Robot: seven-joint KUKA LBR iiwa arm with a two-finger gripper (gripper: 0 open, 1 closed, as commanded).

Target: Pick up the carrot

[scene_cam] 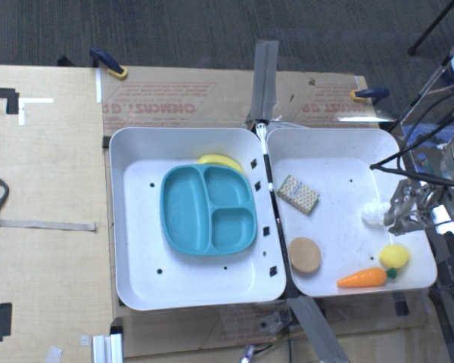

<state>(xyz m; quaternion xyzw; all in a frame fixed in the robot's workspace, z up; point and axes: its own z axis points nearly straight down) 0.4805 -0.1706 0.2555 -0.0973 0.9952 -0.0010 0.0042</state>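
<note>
Carrot (362,279) lies along the right bin's (340,151) front edge, beside a lemon (395,257); the gripper (405,210) hangs near the right wall, its grip state indiscernible

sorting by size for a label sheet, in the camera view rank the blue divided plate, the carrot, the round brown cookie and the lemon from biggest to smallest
1. blue divided plate, by far the largest
2. carrot
3. round brown cookie, shorter than the carrot but wider, so nearly level with it
4. lemon, slightly smaller than the cookie

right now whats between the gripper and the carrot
In the camera view, the yellow lemon lies between the gripper and the carrot.
</note>
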